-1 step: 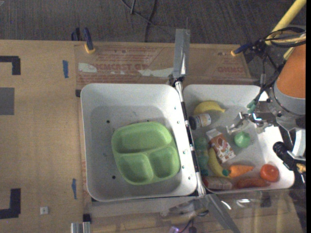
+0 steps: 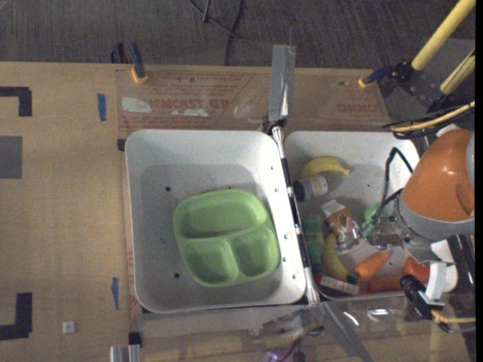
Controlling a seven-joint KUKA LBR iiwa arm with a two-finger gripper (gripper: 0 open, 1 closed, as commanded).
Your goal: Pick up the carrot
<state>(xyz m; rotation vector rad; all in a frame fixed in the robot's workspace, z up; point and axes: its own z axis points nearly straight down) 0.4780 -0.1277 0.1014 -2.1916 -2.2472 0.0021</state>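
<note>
Orange and slim, the carrot [image 2: 372, 263] lies just under the gripper [image 2: 383, 239] in the right bin [image 2: 377, 151] — among crowded food, probably why the arm [image 2: 440, 187] comes from above — but whether the gripper is open I cannot tell.
</note>
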